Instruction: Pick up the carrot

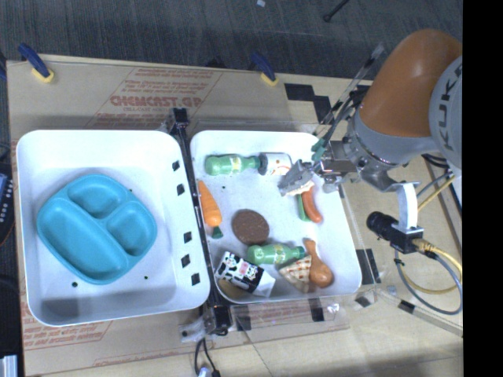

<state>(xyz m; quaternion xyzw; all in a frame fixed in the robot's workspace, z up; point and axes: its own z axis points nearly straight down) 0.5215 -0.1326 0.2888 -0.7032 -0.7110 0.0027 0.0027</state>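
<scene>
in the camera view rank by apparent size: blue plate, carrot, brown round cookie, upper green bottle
1. blue plate, by far the largest
2. upper green bottle
3. carrot and brown round cookie look too alike to rank: one is long and thin, the other round.

The grey arm (409, 93) is extended in from the right, its orange band seen above the wrist. The gripper (297, 177) is held low, pointed leftward, at the right side.

A tan cardboard sheet (149, 93) (printed in red lettering) covered the surface, pinned by blue clamps (35, 63) at its far edge; dark grey carpet (196, 14) lay beyond.
</scene>
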